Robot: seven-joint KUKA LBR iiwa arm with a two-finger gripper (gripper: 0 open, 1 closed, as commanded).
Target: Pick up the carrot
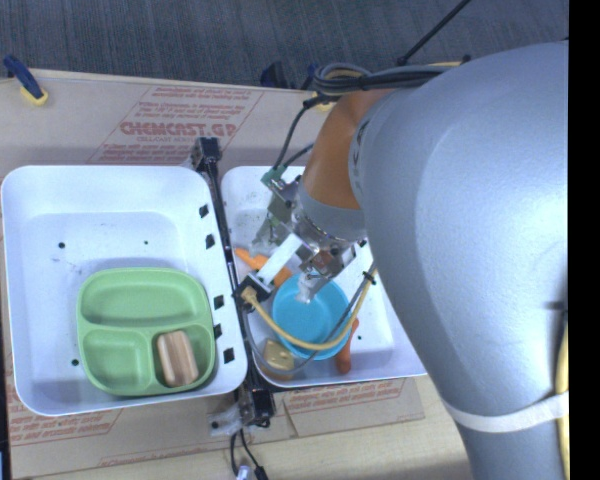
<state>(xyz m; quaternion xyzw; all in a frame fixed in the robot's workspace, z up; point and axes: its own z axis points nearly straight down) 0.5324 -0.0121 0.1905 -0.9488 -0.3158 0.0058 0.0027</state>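
Where the grey arm [460,218] reaches in from the right, its orange band [335,158] sits above the wrist and the claw [318,268] hangs over the right bin [390,353]; whether the claw is spread or pressed together cannot be told, since the wrist covers it from above.

Just beneath the claw, towards the bin's front wall, a blue bowl [310,320] stands upright; its rim lies close under the claw. Just to the left of the claw lies the carrot [245,258], a small tapered orange piece on the bin floor; it points towards the bin's left wall, is partly covered at its thick end, and is apart from the claw.

In front of the claw and a little to the right, a second orange stick-shaped object [345,353] lies against the bowl's right rim; what it is cannot be told. In front of the claw and to the left, a tan rounded object [278,356] rests beside the bowl's front-left rim.

Further left of the claw, past the dividing walls, is the left bin [100,218]; it bears a green compartment plate [130,283], with a brown bread roll [175,358] in the plate's front-right compartment.

Well apart from the claw, at the far left corner of the cardboard sheet [130,118] under the bins, sits a blue clamp [25,80].
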